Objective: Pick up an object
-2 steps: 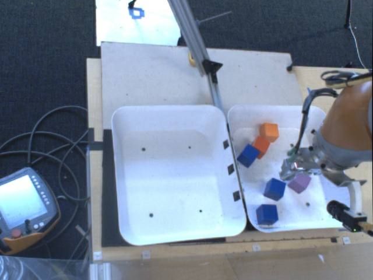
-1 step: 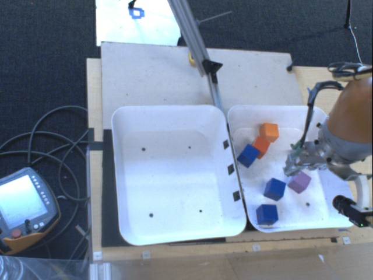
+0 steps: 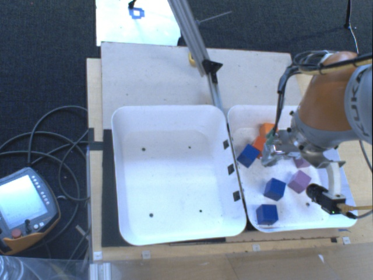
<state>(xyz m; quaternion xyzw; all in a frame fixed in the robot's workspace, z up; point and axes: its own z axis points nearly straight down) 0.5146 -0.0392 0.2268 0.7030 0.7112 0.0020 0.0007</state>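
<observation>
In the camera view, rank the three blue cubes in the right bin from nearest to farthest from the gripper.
From the gripper:
1. Blue cube beside it on the view's left, near the bins' shared wall.
2. Blue cube below it, mid-bin.
3. Blue cube at the bin's near edge, lowest in view.

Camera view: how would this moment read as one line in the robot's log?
end effector: low in right bin | beside: blue cube, orange blocks | grasp: unconfirmed | left bin: untouched
</observation>
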